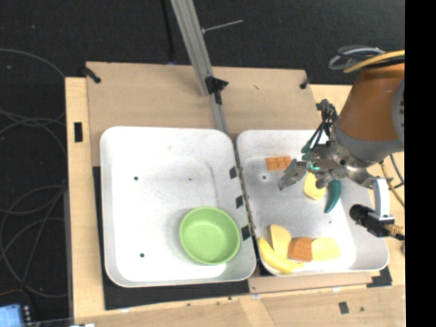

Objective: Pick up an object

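Gripper (310, 179) low in right bin (272, 148), right of frame, over pale yellow piece (313, 189); finger state unclear, cannot tell. Nothing lifted; pick not yet done.

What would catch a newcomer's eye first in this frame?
Probably the bright green bowl, alone near the front of the left bin. Next comes the grey and orange arm reaching in from the right, its gripper low over the right bin beside a pale yellow object. A small orange block lies just left of it, and a yellow and orange pile fills that bin's front edge.
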Tool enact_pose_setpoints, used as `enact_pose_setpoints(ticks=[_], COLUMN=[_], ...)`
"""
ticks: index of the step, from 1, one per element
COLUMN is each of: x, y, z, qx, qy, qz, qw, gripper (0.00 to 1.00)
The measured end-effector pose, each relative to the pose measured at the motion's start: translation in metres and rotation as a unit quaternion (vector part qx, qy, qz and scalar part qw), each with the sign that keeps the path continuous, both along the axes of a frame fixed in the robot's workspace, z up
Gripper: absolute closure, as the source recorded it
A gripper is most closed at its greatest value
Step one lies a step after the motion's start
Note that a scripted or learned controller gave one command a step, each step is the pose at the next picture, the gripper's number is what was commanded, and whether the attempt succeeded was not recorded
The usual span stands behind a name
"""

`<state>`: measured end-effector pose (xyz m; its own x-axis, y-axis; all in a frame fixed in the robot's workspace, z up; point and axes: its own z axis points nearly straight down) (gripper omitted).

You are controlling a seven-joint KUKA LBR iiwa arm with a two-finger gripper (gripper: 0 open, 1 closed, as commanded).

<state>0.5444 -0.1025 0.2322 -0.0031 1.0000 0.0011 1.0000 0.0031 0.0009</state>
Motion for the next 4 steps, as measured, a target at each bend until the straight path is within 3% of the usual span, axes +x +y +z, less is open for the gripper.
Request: enact_pose_setpoints(ticks=[1, 3, 4], x=[0.0, -0.007, -0.007], y=[0.0, 0.002, 0.0], z=[0.0, -0.107, -0.133], qx=[-0.0001, -0.0013, -0.0016], qy=[0.0, 0.003, 0.001], qz=[-0.001, -0.002, -0.002], qw=[1.0, 1.0, 1.0], gripper=[0.0, 0.0, 0.0])
